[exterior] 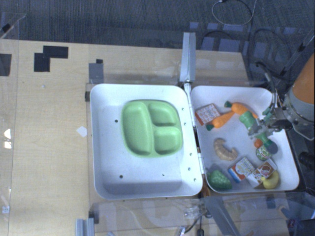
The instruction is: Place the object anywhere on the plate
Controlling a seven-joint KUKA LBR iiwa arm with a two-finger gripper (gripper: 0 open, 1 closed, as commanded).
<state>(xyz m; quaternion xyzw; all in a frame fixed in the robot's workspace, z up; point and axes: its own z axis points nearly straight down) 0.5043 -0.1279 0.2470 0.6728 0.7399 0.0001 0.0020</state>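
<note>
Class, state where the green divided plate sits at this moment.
The green divided plate lies in the middle of the left white bin, left of the metal divider and the right bin holding toy food.

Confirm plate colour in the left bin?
Light green, a divided plate, clearest in the camera view.

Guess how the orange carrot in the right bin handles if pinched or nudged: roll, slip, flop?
The carrot looks like moulded toy plastic, so probably stiff and light. Its tapered, rounded body lies flat on the right bin, so a nudge may roll or pivot it. The smooth surface could slip from a pinch near the narrow green end; the hand may grip better across the thick middle.
</note>
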